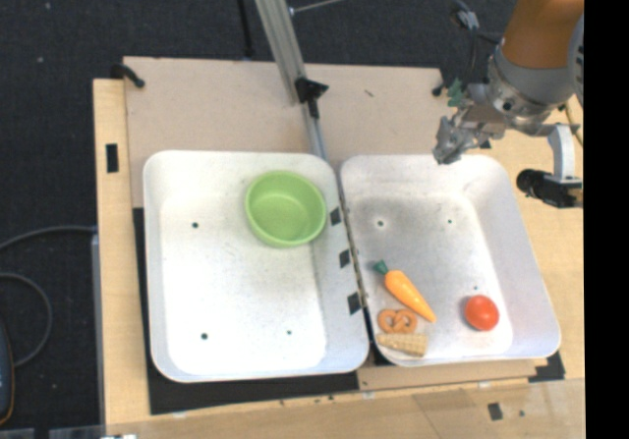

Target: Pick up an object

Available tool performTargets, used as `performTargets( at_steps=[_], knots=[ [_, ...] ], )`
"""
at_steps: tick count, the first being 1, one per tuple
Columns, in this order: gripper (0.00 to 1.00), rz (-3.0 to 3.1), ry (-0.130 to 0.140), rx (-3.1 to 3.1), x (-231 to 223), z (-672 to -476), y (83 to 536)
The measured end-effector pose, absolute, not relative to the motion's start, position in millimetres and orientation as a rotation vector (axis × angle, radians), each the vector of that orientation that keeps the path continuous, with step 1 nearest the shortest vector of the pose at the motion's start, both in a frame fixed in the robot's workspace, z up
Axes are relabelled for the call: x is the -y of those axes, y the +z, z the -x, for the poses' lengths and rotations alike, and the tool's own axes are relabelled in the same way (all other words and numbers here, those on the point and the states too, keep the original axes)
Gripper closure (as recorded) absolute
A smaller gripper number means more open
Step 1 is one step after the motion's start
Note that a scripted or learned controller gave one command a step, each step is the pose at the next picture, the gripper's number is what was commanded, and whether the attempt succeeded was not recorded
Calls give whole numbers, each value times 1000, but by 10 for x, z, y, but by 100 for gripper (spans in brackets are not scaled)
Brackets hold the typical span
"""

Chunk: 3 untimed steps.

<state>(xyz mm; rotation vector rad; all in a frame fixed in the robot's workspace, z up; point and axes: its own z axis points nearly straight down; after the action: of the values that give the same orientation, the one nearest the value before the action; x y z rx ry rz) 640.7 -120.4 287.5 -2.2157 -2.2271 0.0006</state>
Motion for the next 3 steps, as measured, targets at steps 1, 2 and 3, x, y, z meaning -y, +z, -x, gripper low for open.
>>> performTargets(
  at_steps=[1, 2, 3],
  knots=[
    [100, 2215, -1, 2228, 742, -6346, 2854],
    [100, 2214, -2, 2229, 248, -6164, 2883],
    [100, 2213, -1, 2228, -323, -5948, 2787]
  ],
)
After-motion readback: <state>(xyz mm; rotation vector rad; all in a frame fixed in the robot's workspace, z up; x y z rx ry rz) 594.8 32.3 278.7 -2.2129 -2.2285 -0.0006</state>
